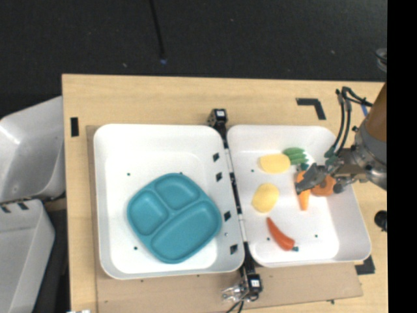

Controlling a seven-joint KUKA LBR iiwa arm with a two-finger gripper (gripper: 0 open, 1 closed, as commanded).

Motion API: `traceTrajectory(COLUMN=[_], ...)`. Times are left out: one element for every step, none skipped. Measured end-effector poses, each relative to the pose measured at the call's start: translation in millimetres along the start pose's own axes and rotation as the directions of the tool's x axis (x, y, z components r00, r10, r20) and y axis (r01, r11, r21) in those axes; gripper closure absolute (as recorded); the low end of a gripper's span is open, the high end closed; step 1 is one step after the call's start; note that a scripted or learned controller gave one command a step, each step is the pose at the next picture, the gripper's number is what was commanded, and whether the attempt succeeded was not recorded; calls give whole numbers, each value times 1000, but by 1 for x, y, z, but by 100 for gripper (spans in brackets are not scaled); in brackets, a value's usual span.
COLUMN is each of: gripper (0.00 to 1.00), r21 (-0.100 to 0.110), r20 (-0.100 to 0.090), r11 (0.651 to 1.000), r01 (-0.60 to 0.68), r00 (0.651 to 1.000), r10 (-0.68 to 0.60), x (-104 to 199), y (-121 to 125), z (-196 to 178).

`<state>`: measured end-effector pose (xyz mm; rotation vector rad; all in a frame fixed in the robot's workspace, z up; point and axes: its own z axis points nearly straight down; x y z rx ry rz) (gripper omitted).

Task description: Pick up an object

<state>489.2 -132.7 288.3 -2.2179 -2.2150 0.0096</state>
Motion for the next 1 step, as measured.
traceTrajectory(gripper=[0], r21=[-12], r20=[2], r11=[1000], r01=[3], r00=[1000], r10=[-3], x=[0], y=[2], z=[-5])
